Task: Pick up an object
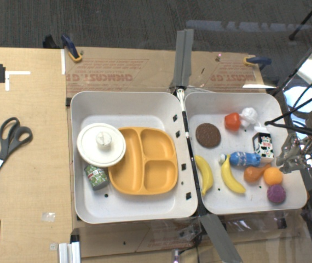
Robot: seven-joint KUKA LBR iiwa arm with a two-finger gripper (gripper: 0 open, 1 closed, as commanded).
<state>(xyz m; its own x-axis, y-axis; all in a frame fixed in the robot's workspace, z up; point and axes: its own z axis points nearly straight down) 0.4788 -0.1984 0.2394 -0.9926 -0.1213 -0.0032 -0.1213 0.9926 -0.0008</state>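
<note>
You're still in the approach step here, nothing's been lifted yet. The gripper (287,156) sits at the right rim of the right bin (211,201), just beside the orange fruit (273,176) and the purple ball (276,194); honestly, you can't tell if it's spread or closed, it's too blurry there. Nearest candidates are that orange fruit, the blue toy bottle (243,159) and the little white carton (263,146). The two bananas (230,177) and the brown cookie (208,135) lie further left. I'd say your next move is centring over one piece and dropping straight down, since that corner's crowded and neighbours touch.
</note>
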